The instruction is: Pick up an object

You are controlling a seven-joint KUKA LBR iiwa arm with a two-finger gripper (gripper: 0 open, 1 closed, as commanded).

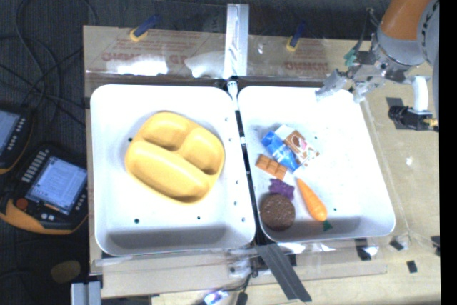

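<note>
Camera view looks down on two white bins, and from where I stand the gripper (350, 82) hangs at the far right corner of the right bin (371, 153), about over its rim, with nothing between its fingers that I can make out; whether those fingers are spread or closed I cannot tell at this size. All the small things sit in the right bin, toward its near left part: a blue carton (288, 144) in the middle, a brown bar (270, 166) just beside it, a purple piece (282, 188) below that, a dark round cookie (277, 211) touching the purple piece, and a carrot (312, 199) just right of the cookie. The left bin (107, 175) carries one big yellow loaf (176, 156), far from the arm. So the likely targets all lie down and to the left of the gripper as the camera sees it, that is, nearer the front of the bench and toward the divider. The carton is the closest, lying aslant with its long axis running from upper left to lower right. The carrot's long axis runs much the same way, tip toward the bin's near edge. I would judge that the reach has hardly begun.
</note>
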